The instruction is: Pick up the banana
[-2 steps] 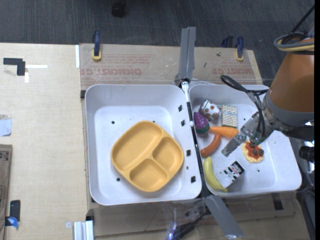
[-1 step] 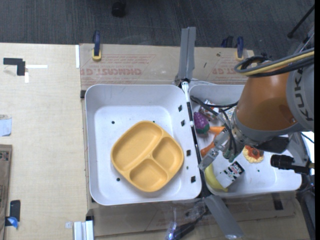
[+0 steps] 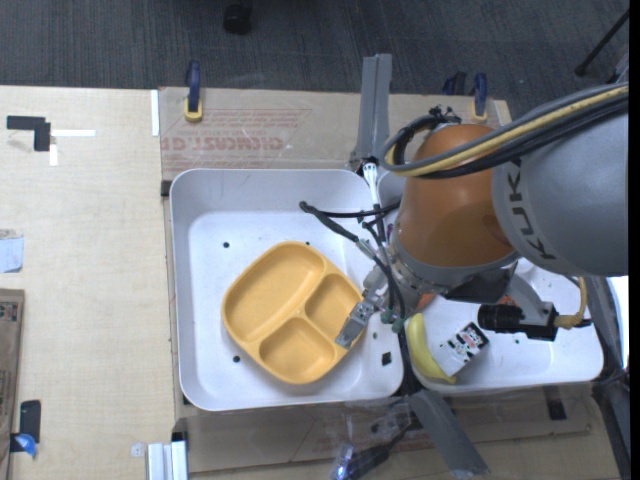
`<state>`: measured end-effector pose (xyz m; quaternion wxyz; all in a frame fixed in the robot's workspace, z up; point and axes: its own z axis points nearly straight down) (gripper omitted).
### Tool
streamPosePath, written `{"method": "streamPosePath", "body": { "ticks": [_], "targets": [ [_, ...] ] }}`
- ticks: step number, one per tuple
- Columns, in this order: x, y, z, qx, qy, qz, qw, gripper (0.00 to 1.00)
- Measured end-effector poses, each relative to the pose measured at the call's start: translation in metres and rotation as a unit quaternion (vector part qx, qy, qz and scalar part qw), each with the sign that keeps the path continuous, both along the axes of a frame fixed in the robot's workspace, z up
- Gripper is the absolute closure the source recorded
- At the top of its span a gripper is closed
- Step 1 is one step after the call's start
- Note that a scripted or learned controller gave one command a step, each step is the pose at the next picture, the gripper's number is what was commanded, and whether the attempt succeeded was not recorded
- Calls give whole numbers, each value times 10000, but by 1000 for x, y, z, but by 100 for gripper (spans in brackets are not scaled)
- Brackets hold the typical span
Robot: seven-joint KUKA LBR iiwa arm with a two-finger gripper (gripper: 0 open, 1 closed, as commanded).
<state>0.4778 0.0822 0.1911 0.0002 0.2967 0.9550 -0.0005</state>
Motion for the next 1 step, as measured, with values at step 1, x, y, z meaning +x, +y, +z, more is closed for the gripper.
{"method": "streamPosePath", "body": {
  "ticks": [1],
  "targets": [
    [0, 39, -99, 3, -3, 7, 10000, 0]
  ]
}}
